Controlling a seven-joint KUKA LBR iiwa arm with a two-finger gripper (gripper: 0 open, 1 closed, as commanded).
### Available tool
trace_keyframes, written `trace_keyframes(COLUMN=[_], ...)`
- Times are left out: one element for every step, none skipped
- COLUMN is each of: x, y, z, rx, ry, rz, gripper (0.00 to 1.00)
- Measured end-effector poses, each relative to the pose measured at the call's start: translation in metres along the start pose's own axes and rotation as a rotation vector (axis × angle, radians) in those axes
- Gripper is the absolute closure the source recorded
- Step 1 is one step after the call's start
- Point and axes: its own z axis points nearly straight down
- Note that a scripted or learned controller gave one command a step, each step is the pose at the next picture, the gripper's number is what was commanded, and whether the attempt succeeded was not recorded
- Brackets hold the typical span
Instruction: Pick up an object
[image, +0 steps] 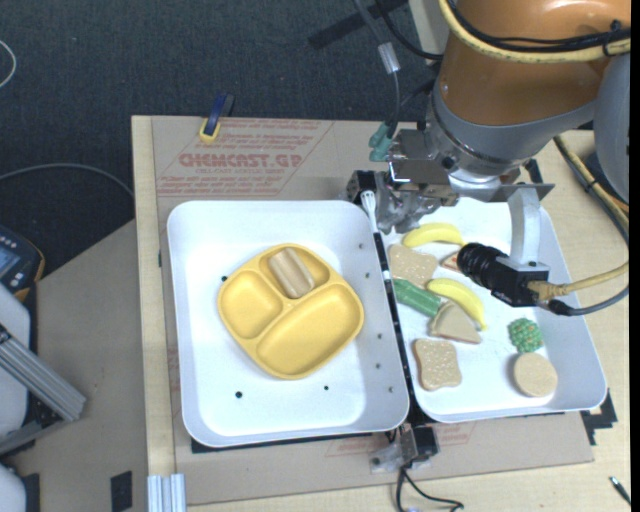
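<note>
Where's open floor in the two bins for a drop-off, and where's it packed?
Left bin: bare white floor rings the yellow divided plate, widest along its near and left rims. Plate's big compartment is bare; a sausage fills one small one. Right bin is crowded: bananas, bread slices, green pieces, cookie, with the tool at its far-left corner.

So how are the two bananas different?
The upper banana lies almost flat across the right bin, right by the end effector; the lower banana slants down toward the right. The upper one touches a bread slice below it; the lower one lies against the green vegetable. Both are yellow and curved.
</note>
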Motion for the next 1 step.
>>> trace_keyframes(x=[-0.0667], y=[0.0053], z=[0.0804], rx=[0.011], ry=[-0.003], rz=[0.007], gripper=[1.0])
